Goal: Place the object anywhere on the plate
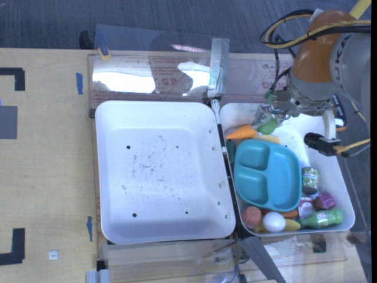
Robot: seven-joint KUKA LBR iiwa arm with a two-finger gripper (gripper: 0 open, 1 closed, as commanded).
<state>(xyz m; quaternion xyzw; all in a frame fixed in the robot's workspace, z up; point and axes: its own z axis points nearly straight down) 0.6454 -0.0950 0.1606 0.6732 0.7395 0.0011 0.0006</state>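
Right bin [347, 214]: teal plate [268, 175] w/ toy foods around.

Counting two white bins: left bin [159, 170], right bin [347, 208]. One teal divided plate [266, 174] is sitting in the right bin. Around it I'm seeing one orange carrot [241, 132], one green piece [268, 126] under the arm, one small can [310, 179], one dark purple item [323, 202], one green bottle [321, 219], one white egg [274, 221], one reddish-orange round fruit [252, 216]. One small red-and-white packet [304, 207] is showing too; can't tell what it is.
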